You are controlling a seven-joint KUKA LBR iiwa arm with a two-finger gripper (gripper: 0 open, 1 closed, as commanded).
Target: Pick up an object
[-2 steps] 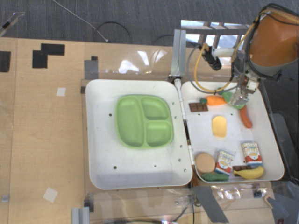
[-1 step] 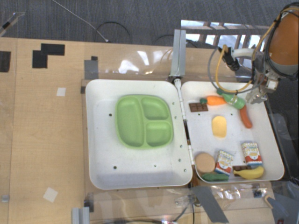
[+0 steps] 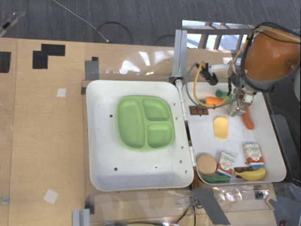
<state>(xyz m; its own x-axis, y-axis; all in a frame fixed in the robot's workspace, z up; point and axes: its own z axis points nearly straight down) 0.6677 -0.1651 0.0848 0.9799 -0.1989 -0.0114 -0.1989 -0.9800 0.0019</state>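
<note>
My gripper [image 3: 237, 109] hangs low over the back of the right bin [image 3: 273, 142], fingers apart and nothing between them. It sits between an orange carrot [image 3: 212, 100] with a green top to its left and a red sausage-like piece [image 3: 248, 121] just to its right. In front of it lies a yellow oval object [image 3: 220, 127]. A brown chocolate bar [image 3: 198, 110] rests near the bin's left wall. Along the front are a tan round piece [image 3: 206, 164], a green item [image 3: 216, 178], two small cartons [image 3: 226, 161] [image 3: 252, 154] and a banana [image 3: 250, 174].
The left bin [image 3: 101, 164] holds a green divided plate [image 3: 145, 122]. Black and yellow cables [image 3: 203, 76] loop over the back of the right bin. A metal frame [image 3: 178, 51] stands behind the bins. The arm's orange band [image 3: 270, 55] overhangs the back right corner.
</note>
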